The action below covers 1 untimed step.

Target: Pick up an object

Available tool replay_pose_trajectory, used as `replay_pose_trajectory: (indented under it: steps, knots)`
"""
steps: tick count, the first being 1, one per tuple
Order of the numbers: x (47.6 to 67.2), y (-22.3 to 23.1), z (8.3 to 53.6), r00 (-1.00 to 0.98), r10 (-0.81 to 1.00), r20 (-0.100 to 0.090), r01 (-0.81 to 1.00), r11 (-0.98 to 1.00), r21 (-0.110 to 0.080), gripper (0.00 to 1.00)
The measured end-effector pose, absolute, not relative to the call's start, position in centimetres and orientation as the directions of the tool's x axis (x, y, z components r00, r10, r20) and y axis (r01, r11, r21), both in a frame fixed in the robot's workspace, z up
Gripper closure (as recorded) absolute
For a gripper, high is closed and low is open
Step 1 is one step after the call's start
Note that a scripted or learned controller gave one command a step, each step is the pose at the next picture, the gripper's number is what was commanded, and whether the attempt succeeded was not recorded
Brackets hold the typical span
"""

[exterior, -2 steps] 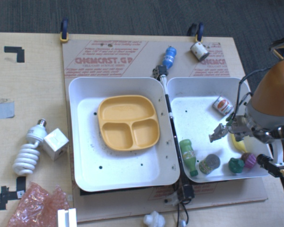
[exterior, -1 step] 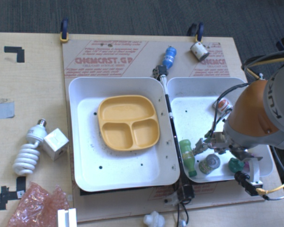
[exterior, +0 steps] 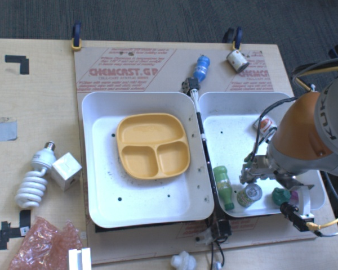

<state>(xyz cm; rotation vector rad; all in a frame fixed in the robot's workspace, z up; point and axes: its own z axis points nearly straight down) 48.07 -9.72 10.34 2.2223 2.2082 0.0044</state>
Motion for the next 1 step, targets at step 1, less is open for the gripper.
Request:
replay_pose_trajectory:
  steps: [1]
  knots:
    - [51.1, -18.48, 17.76, 0.001, 1.0, -0.002, 1.0, -0.001, 0.002, 1.0]
